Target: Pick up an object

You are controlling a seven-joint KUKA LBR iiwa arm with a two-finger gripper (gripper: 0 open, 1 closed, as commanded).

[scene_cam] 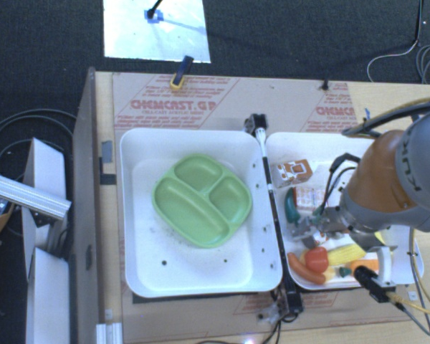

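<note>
The right bin point(322, 140) holds several small objects: a brown and white packet point(292, 170), a teal piece point(291, 205), a red tomato-like ball point(316, 259), a yellow corn-like piece point(345, 253) and an orange carrot-like piece point(301, 269). My gripper point(309, 229) reaches down into this bin from the right, just above the red ball and beside the teal piece. Its tips are dark and small against the clutter. The grey and orange arm point(390, 178) covers the bin's right half.
A green divided plate point(202, 200) lies in the left bin point(140, 264). A black-tipped divider point(267, 185) runs between the bins. Cardboard point(201, 99) covers the bench behind them. Cables point(408, 52) trail on the dark floor at the back right.
</note>
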